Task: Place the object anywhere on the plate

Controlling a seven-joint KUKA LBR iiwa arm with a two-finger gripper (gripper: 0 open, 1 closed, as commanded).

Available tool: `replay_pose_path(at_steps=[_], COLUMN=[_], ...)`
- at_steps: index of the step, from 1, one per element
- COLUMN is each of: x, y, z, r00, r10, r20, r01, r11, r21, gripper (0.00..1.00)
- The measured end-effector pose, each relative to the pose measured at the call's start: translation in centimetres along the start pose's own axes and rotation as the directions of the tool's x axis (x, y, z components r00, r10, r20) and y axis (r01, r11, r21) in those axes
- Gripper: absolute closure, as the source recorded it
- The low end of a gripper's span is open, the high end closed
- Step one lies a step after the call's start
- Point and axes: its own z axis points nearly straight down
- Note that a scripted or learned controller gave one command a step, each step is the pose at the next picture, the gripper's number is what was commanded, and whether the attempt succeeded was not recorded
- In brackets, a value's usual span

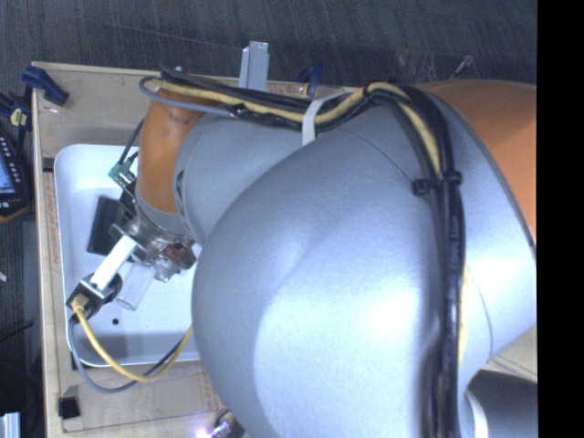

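Bulk is the trouble here: my grey arm (347,272) with its orange band covers the middle and right of the frame, and my hand (123,276) hangs low over the shallow white bin (71,179) at the left. I cannot tell whether the hand is apart, together or clamped on anything, since the wrist and its fittings sit over it. A flat black block (105,222) lies just beside the wrist, towards the upper left of the bin; it may be the object or a piece of my own mount, I cannot tell which. Where the plate lies I cannot tell either. A yellow cable (119,365) loops along the bin's lower edge. As I judge it, I am at the picking end of the job. To do it well I should come down straight, close squarely, lift gently clear of the bin wall and the cable, and confirm the load before swinging across the bench (55,99)
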Motion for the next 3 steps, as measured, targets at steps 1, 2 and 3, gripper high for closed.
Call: replay_pose_path(at_steps=[1,2,3], x=[3.1,-4.1,-2.3], y=[0.3,5.3,-2.7], z=[-0.3,5.5,10.8], r00=[0.985,0.995,0.988], r10=[-0.174,-0.098,0.157], r20=[-0.001,0.003,0.003], r01=[0.174,0.098,-0.157], r11=[0.985,0.995,0.988], r21=[-0.001,0.000,0.000], gripper=[1.00,1.00,1.00])
